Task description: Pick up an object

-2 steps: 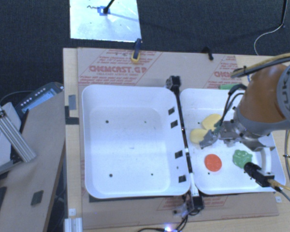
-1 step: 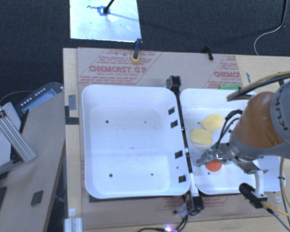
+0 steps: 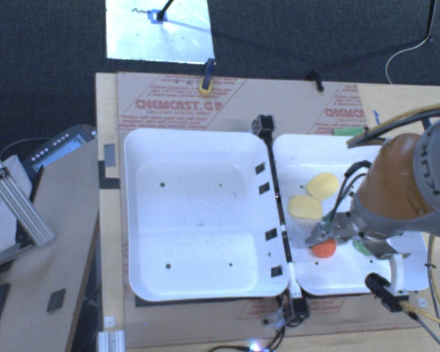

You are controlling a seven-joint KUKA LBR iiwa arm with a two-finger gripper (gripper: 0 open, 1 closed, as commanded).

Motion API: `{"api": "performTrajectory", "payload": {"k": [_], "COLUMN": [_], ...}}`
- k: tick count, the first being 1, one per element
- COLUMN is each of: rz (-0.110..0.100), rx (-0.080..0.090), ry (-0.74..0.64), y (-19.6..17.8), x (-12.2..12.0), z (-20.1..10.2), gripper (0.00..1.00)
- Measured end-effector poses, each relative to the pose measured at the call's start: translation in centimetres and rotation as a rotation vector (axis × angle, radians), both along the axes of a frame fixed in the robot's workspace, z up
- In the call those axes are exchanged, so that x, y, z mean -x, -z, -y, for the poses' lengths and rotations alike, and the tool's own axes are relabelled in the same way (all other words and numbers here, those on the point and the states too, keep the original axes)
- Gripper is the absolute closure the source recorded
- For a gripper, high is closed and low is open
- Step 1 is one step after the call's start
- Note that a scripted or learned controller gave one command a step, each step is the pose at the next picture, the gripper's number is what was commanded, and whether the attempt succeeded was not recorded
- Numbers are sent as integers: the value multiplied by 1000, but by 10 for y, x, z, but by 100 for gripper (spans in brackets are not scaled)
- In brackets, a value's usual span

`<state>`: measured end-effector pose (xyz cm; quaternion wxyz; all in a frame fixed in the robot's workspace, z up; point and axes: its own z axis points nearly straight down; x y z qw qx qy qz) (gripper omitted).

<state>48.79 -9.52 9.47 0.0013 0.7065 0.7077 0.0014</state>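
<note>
An orange-red object is seen in the right bin, near its front edge, with the end effector directly over it and partly covering it. Whether the end effector is open or closed cannot be told. Two yellow objects lie just behind it.

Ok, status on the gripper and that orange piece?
Gripper low in right bin, directly over orange object. Grasp unconfirmed. Two yellow pieces close alongside.
</note>
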Motion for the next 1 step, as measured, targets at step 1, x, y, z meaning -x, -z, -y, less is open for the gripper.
{"api": "performTrajectory", "payload": {"k": [1], "rz": [9], "rx": [-2], "ry": [-10], "y": [-95], "x": [-26], "z": [-66], "gripper": [100]}}
